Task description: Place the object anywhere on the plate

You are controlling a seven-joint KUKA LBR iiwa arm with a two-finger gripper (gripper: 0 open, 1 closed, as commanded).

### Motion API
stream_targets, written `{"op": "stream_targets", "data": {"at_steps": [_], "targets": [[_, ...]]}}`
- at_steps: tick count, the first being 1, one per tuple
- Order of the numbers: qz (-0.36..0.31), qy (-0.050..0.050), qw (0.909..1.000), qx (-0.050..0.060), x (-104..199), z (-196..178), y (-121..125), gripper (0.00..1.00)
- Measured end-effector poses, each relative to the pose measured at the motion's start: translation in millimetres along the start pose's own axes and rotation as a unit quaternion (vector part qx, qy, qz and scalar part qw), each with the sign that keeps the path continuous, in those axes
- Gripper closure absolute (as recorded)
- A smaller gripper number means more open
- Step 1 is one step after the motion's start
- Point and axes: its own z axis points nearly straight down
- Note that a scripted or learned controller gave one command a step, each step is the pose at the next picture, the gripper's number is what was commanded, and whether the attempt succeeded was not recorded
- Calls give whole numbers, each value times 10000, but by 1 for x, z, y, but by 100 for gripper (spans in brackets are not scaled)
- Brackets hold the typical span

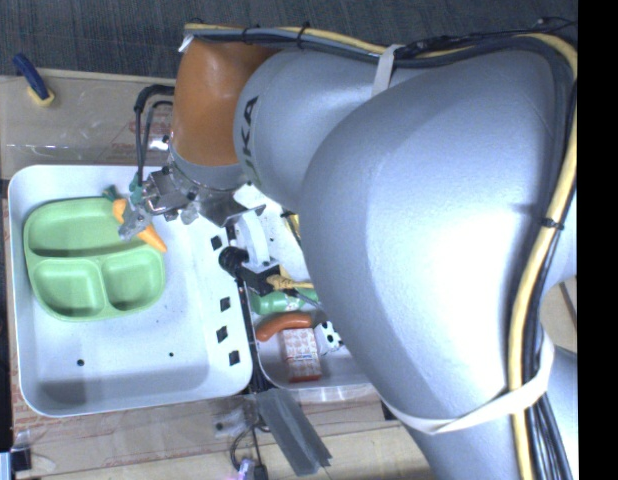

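Camera view: the gripper (139,211) is seen at the green plate's (84,258) right rim, fingers clamped on an orange carrot-like object (147,233). The object should be carried further over a compartment before it is released, so that it is not left on the rim.

Dark ribbed floor mat (89,13) up top, beyond the gripper (139,208). Wooden bench (79,108) under it w/ clear sheet. Blue clamp (31,76) at bench's far-left corner.

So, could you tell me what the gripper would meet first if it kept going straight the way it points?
Probably the orange carrot-like object at the gripper tips, then the green plate's right rim; depth is hard to judge.
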Motion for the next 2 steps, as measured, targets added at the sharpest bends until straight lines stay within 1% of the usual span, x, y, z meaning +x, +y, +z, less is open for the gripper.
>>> {"op": "stream_targets", "data": {"at_steps": [1,2], "targets": [[0,0,10000,0,0,0,0,0],[-671,0,9977,-52,-23,78,24,0]]}}
